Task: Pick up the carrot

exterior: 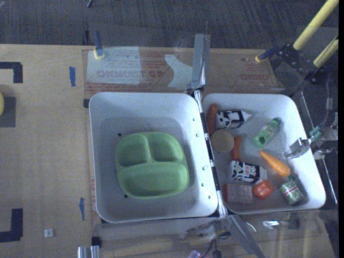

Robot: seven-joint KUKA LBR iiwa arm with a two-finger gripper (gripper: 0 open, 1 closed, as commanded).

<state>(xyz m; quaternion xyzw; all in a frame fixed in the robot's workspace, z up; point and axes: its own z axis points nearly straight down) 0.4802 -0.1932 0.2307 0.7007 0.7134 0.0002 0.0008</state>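
Item one: the carrot (275, 164), orange, is lying at a slant in the right bin (306, 120), thick end toward the bin's lower right, thin tip pointing up and left. It is sitting just beside a green-lidded jar (292, 190) below it and near a small orange-red piece (263, 189).

Item two: my fingers (299, 147) are hovering at the right bin's right side, just above and to the right of the carrot's thick end (whether they are spread or closed I cannot tell; they are showing as a small pale metallic shape). Nothing is showing between them, and the carrot is resting on the bin floor.

Item three, other contents of the right bin: a green bottle (266, 133) tilting toward the upper right; a black-and-white carton (233, 118) lying on its side near the top; a second cow-patterned carton (245, 171) lower down; a round tan object (222, 141) between them; a reddish sausage shape (213, 114) along the left wall; a reddish-grey block (239, 193) at the bottom.

Item four: the left bin (107, 112) is holding a green divided plate (152, 164) with three compartments, sitting roughly in its middle.

Item five: both bins are sitting side by side on the desk (43, 160), touching along their inner edges.
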